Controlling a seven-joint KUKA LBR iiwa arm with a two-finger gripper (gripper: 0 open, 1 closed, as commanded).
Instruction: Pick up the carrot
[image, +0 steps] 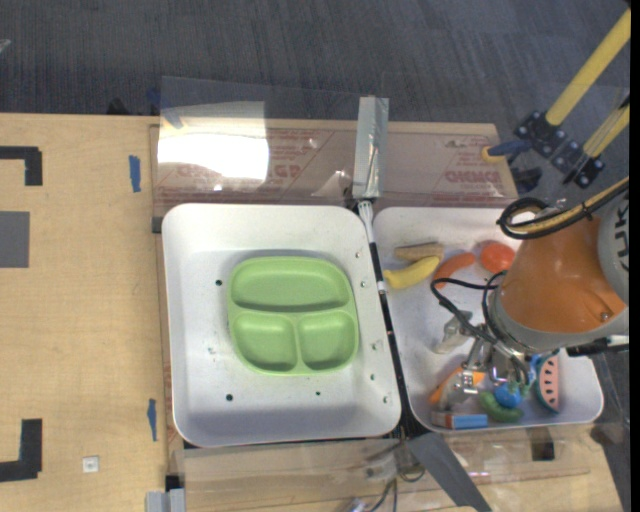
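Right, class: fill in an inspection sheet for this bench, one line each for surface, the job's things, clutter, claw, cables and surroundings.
Surface: two white bins; left bin holds a green divided plate.
Job's things: carrot, orange, at the back of the right bin.
Clutter: banana, orange ball, small toys near the front corner.
Claw: claw low over the right bin; finger state unclear.
Cables: black cable looping by the wrist.
Surroundings: wooden bench, clear shield behind.
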